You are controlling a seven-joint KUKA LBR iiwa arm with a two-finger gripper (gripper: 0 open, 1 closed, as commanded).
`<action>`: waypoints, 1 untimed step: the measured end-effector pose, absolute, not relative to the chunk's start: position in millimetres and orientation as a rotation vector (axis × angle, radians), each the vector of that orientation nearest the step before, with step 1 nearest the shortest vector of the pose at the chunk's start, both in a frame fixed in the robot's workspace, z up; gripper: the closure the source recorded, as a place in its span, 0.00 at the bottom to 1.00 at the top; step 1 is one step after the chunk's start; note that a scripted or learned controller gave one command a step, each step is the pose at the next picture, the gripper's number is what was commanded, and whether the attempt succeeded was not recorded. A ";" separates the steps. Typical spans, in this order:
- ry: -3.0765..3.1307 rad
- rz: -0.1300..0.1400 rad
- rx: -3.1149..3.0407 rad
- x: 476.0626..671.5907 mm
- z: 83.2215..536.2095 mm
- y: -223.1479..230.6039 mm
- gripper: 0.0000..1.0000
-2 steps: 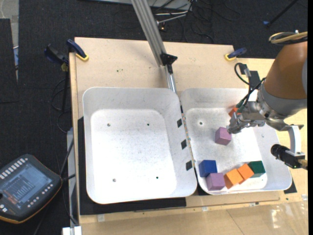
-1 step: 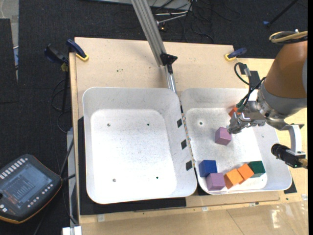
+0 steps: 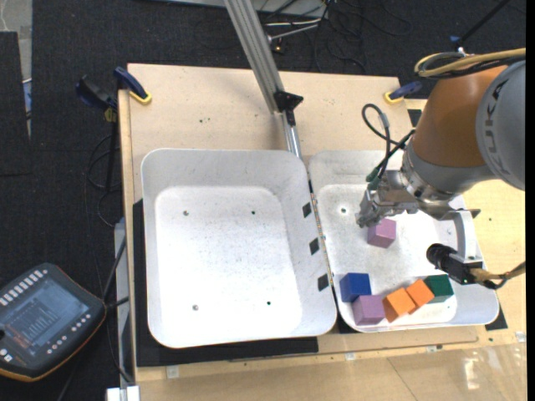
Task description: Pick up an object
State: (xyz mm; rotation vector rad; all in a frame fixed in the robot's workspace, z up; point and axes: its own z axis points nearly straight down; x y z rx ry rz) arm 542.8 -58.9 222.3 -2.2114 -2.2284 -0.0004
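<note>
In the right bin, a small purple cube lies near the middle. My gripper hangs right over its upper left edge, touching or nearly touching it. Whether the cube is gripped is hidden by the wrist. Along the bin's front edge sit a blue cube, a second purple cube, an orange cube and a green cube, close together in a row.
The left bin lies beside the right one, with black clips along their shared rim. A slanted metal pole reaches down to the bins' back junction. A black cable fitting hangs over the right bin's right side.
</note>
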 end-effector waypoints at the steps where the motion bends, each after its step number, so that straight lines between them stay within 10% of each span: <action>1: -2.231 -0.005 -2.213 558.3 235.6 -10.1 1.00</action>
